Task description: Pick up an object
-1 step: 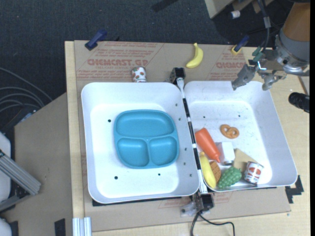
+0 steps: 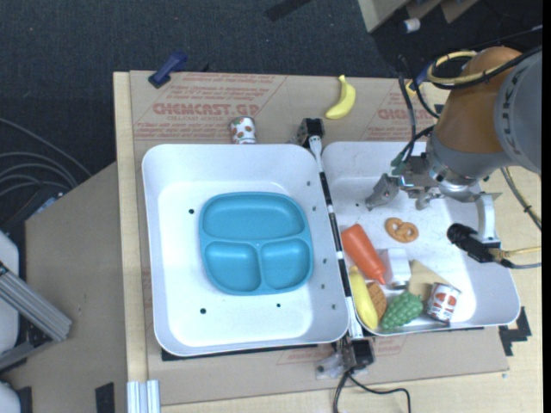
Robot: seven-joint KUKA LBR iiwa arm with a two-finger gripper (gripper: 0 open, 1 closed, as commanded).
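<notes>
My tool (image 2: 398, 192) hung spread and empty over the right bin (image 2: 357, 163); the pretzel (image 2: 401, 229) lay just below it toward the near side, lying flat, the orange bottle (image 2: 365, 252) slanting beside it.

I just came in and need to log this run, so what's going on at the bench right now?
A grey arm with an orange band reaches in over the right bin, its gripper hanging above the bare upper part of that bin. Nothing shows between its fingers. The things to pick lie lower in the bin: a pretzel, an orange bottle, a green toy and a small can. The left bin holds a blue divided tray. A toy banana lies on the bench outside both bins.
</notes>
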